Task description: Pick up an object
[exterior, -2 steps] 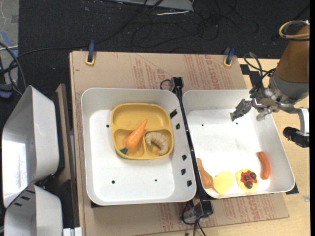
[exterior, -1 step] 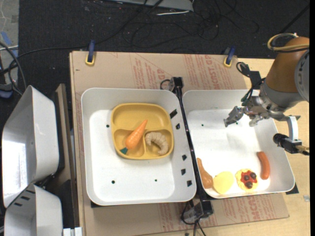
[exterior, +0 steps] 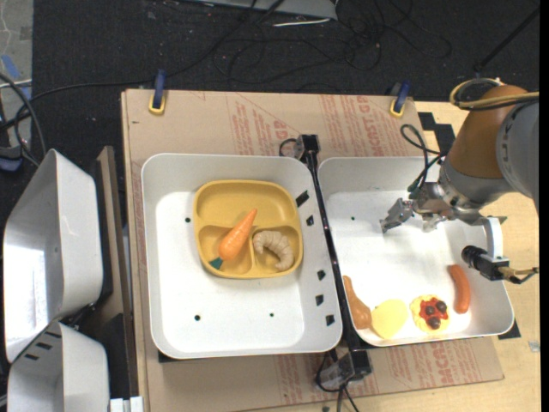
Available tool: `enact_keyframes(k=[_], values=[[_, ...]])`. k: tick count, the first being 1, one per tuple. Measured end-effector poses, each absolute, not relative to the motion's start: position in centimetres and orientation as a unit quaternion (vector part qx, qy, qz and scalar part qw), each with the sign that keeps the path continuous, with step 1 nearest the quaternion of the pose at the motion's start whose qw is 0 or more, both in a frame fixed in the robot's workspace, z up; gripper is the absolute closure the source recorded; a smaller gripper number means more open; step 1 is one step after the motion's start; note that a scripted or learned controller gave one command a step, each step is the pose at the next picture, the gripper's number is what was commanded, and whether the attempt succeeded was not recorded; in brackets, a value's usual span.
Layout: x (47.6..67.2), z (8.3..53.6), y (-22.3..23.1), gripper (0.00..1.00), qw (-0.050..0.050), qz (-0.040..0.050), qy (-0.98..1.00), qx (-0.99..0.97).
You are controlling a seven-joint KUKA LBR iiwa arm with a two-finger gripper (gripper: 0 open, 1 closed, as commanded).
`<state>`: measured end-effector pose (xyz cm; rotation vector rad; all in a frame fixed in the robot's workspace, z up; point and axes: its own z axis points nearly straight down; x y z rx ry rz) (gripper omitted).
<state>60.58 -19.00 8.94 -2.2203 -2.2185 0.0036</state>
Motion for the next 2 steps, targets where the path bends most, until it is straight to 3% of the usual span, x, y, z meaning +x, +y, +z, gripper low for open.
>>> enact_keyframes(k=[1, 2], values=[[60.7, 10.3, -19.0, 1.00, -0.001, -0.0004, -0.707, -0.707], [60.1, 15.6, -18.4, 1.00, -0.002, -0.0014, -0.708, -0.706]])
